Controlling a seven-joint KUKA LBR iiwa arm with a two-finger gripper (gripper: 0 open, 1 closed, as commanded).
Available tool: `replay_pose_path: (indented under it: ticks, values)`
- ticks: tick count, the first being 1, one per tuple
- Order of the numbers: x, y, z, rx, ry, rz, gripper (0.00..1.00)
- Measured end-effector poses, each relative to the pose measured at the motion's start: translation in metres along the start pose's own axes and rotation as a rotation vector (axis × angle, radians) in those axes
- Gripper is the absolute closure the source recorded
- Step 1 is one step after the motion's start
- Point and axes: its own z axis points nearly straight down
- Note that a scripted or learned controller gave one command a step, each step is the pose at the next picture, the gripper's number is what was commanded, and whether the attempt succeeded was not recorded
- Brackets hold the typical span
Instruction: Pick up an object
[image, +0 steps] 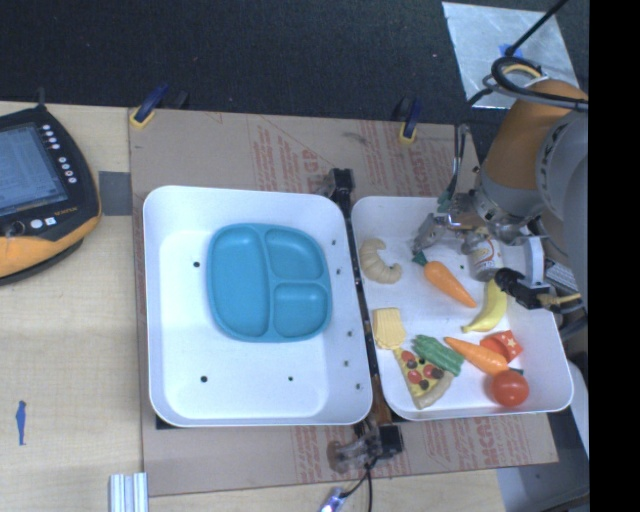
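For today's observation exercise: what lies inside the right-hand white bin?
The right bin holds a croissant, two carrots, banana, cheese, pizza slice, tomato. The gripper covers part of the bin's far floor.

Bench: I'm seeing a light wood top (60, 340) with a brown cardboard sheet (270, 150) clamped over it.
Clamps: a blue one with yellow tip (148, 104) at the cardboard's far left corner, another (408, 118) mid far edge.
Floor: dark carpet (250, 45) behind the bench.
Left side: a teach pendant (38, 195), orange-edged, screen lit.
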Motion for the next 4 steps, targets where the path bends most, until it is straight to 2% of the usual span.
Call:
replay_pose_path:
  ticks: [1, 2, 3, 4]
  values:
    - [0.063, 0.0, 0.0, 0.004, -0.001, -0.003, 0.0]
    - [0.064, 0.0, -0.001, 0.005, -0.001, -0.004, 0.0]
    - [0.048, 0.0, 0.0, 0.004, 0.0, -0.002, 0.0]
    - [0.014, 0.0, 0.0, 0.002, 0.001, 0.0, 0.0]
